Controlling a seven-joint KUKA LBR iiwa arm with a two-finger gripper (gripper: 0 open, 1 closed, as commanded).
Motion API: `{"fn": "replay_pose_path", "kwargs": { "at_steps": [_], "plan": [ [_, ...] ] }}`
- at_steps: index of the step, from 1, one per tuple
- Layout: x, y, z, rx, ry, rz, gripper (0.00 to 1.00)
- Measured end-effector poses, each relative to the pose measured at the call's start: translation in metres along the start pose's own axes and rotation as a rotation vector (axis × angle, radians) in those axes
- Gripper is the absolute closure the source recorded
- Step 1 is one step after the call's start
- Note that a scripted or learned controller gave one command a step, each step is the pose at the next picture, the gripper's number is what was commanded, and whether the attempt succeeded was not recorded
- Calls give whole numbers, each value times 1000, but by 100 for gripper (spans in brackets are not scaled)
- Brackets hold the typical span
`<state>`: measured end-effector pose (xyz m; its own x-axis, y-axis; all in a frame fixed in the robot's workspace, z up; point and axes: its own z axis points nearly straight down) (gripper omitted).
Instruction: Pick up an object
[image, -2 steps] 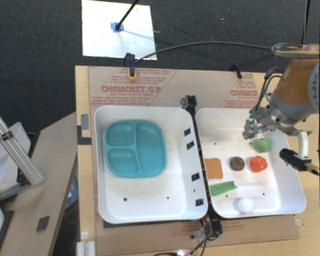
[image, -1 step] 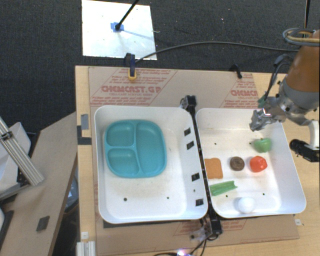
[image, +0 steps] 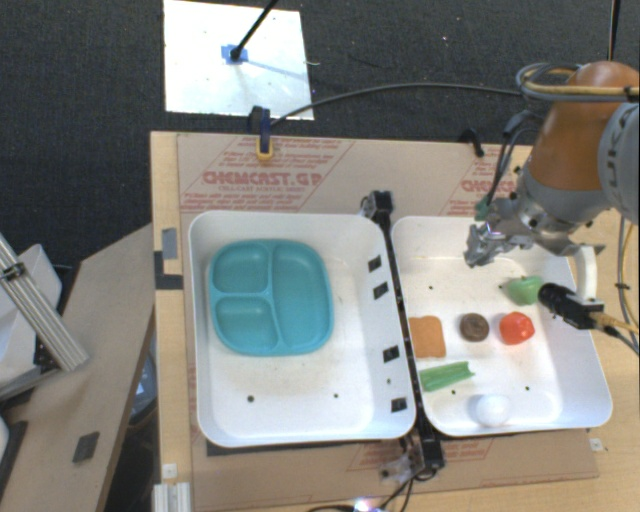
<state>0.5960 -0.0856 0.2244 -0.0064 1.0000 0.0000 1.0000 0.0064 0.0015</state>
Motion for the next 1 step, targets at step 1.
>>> {"fn": "replay_pose_path", "kwargs": {
  "at_steps": [1],
  "plan": [
    [44, 4, 6, 0, 0, 0, 100]
  ]
}}
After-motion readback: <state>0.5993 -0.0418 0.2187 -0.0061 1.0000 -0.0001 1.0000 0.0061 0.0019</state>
